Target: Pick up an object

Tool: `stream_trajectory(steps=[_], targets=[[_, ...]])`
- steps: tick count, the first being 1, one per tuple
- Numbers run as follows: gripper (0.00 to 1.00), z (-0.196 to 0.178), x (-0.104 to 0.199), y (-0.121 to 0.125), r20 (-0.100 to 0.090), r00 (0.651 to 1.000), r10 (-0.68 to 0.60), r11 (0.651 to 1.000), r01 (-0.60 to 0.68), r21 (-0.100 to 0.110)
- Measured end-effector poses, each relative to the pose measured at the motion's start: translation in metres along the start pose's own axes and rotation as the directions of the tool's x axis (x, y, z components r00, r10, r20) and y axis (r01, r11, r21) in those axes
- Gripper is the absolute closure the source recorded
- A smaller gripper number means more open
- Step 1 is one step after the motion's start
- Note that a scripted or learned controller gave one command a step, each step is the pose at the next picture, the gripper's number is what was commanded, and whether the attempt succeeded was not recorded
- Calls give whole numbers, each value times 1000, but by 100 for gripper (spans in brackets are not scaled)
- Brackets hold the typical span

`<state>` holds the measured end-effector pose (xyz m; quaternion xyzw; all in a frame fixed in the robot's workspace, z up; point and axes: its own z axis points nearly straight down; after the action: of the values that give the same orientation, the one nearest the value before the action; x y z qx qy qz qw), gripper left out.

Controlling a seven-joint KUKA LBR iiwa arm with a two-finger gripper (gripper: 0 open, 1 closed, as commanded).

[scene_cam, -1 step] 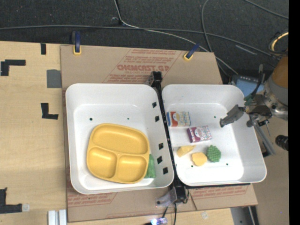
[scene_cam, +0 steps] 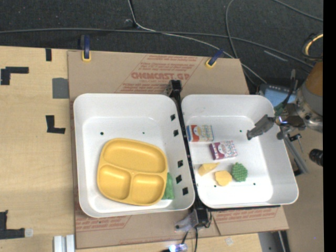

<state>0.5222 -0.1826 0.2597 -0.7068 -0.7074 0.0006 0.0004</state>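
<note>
Okay, claw (scene_cam: 261,127): right bin's (scene_cam: 262,196) right edge; can't tell its opening, nothing visibly held.
target: I'd choose purple packet (scene_cam: 223,150), mid-bin.
approach: descend vertically, centred.

You get one fixed camera, set high above the desk (scene_cam: 31,140). It looks down aslant. Both bins are in frame: left bin (scene_cam: 86,109), right bin (scene_cam: 262,106).

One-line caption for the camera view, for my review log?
Hand hovers at the right bin's right side, above small packets and toy foods; yellow divided tray lies in the left bin.
</note>
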Motion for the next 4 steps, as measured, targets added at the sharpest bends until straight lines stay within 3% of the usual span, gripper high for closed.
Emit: stream_trajectory(steps=[3,4], targets=[[0,160,-8,-6,-2,1000,0,1000,0,6],[100,146,-8,-4,-1,1000,-1,1000,1,1]])
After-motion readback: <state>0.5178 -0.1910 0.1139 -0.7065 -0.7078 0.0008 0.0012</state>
